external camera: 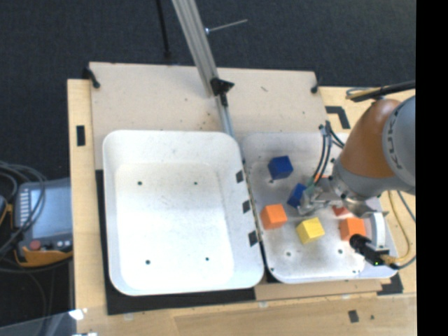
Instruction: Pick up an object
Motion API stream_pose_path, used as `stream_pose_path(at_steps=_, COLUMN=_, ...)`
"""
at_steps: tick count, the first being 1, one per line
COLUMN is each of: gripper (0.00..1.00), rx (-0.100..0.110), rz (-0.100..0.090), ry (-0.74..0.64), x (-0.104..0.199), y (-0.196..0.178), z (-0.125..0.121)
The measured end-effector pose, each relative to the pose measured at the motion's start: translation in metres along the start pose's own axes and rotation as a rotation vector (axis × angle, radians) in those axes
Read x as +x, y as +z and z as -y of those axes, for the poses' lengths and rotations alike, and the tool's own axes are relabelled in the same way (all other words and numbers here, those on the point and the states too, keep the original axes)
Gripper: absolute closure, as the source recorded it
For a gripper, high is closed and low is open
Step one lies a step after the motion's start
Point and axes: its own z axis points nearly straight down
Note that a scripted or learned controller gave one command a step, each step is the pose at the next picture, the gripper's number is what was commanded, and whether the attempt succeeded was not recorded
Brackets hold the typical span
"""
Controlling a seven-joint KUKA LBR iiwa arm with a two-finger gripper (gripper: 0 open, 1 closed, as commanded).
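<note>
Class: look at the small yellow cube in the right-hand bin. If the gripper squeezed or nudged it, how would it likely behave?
The small yellow cube looks solid with flat faces, so it would probably stay stiff and slide, not roll. It seems small, likely light. An orange cube sits apart on its left in the white right-hand bin, so a push that way might bump it.

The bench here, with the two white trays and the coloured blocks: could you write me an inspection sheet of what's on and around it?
Surface: wooden bench bearing two white bins, left bin and right bin.
Job's things: in the right bin, a blue cube, a second blue block at the gripper, two orange cubes, a yellow cube.
Clutter: nothing seen.
Grippers: gripper low in the right bin beside the second blue block; grasp unclear.
Cables: bundle along the arm; more at far left.
Surroundings: dark floor, slanted metal rail, handheld control unit at left.
</note>
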Motion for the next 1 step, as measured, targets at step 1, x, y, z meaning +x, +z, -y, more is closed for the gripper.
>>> stream_pose_path(at_steps=1, gripper=1.0, rx=0.0, rz=0.002, ry=-0.01, x=-0.0024, y=-0.0641, z=0.0003)
